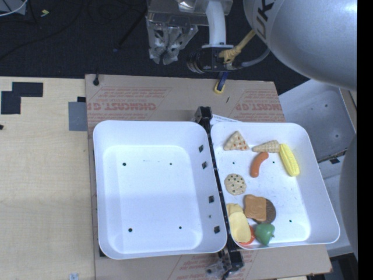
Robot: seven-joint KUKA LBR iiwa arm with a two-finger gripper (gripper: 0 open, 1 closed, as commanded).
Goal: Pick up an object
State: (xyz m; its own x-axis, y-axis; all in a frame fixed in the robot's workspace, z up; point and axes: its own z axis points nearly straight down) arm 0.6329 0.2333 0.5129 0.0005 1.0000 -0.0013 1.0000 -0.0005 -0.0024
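- The arm [309, 28] looms in from the right, its big grey shell filling the top right corner, high above the counter [41, 179].
- The pincer [169, 48] hangs at the top of the view, over the dark floor beyond the cardboard sheet [151, 101], well apart from both bins.
- Its fingers [160, 48] point down and sit bunched close together, a narrow stance, with nothing between them.
- A white tube and a yellow cable curl off the wrist just right of the pincer.
- Left bin [111, 156]: plain white floor with small dark dots.
- Right bin [309, 174]: all the toy food lies here, none of it lifted.
- Up near the far wall, a triangular cracker wedge [236, 141]; to its right a tan cone-shaped piece [266, 147], its tip touching or nearly touching the yellow corn cob [289, 159].
- Just below the cone, a small orange-red sausage [256, 164] lies at a tilt.
- Left of centre, a round speckled cookie [235, 184] sits near the divider.
- In the near left corner things crowd together: a brown toast slice [255, 206] resting on a dark round piece, a pale yellow piece [238, 223] beside it, and a green pepper [264, 233] touching them at the front.
- A red rim peeks out under the yellow piece; I can't tell what it is.
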